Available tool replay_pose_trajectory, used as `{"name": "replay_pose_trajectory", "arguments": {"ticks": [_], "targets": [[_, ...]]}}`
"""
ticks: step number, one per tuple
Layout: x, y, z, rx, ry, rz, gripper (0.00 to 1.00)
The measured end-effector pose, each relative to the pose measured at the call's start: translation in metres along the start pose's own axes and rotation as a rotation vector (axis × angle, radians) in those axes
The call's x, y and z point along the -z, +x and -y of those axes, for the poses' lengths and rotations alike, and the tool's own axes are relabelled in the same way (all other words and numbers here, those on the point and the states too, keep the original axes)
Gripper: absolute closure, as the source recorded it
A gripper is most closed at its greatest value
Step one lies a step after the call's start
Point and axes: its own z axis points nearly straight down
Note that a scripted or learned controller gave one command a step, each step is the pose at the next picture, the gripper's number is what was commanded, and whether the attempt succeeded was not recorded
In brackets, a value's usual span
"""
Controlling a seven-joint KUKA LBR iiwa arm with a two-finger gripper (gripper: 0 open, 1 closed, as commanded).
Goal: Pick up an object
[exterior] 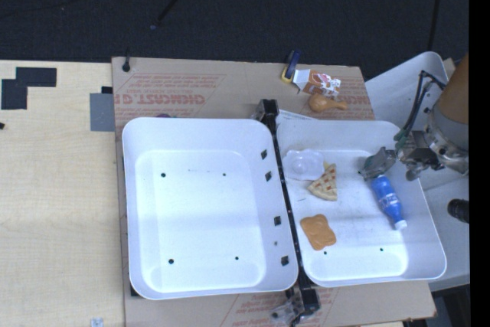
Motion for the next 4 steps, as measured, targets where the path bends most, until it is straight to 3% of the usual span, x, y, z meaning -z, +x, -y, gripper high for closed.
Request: {"name": "replay_pose_trajectory", "arguments": {"ticks": [1,2,3,4], "targets": [[-0.006,-0.013,-0.087,0.006,-0.006,0.002,0.0],[-0.146,0.034,-0.079,0.003,0.005,-0.004,0.0],[-0.127,0.031,-0.082,0.002,-0.001,-0.001,1.0],[-0.11,0.014,-0.054,-0.001,0.003,0.0,1.0]]}}
